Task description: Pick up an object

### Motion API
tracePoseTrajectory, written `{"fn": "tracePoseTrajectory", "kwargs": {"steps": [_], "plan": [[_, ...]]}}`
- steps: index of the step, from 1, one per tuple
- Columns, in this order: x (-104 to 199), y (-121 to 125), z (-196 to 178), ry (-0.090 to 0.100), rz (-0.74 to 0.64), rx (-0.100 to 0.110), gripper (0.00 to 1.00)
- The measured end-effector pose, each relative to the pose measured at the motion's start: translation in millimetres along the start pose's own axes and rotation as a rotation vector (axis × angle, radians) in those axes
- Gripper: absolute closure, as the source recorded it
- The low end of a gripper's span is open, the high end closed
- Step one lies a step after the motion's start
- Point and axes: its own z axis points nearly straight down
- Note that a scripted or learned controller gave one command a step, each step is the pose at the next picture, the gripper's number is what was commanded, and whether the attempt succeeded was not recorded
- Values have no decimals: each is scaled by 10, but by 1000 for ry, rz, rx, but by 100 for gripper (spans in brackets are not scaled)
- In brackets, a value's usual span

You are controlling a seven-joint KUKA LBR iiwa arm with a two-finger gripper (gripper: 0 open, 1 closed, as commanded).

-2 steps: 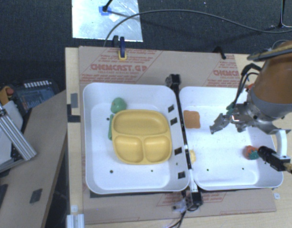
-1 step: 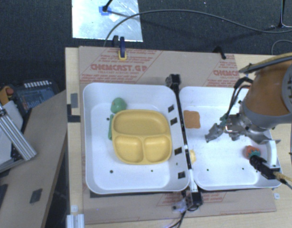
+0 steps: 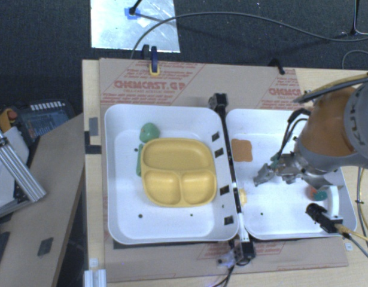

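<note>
Two bins: hand (image 3: pixel 262 176) low inside the right bin (image 3: pixel 273 223).
Hand state: grip cannot be told; nothing seen held.
Nearest object: orange piece (image 3: pixel 242 150), up-left of the hand, apart.
Other objects: yellow tray (image 3: pixel 175 172), far left.
Progress: nothing lifted; grasp remains.

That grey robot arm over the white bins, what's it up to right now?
The arm is reaching in over the right bin, with its hand low above the bin floor. Nothing is visibly between its fingers. An orange-brown flat piece lies just up-left of the hand, and a small yellow item sits by the divider. In the left bin, a yellow divided tray rests partly over a green object.
</note>
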Motion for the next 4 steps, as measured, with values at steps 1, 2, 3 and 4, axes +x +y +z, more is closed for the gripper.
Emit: {"fn": "tracePoseTrajectory", "kwargs": {"steps": [1,2,3,4], "plan": [[3,1,398,0,0,-1,0],[-1,15,271,-1,0,-5,100],[-11,-13,-357,-2,-3,-10,100],[-42,57,-986,-3,-4,-12,100]]}}
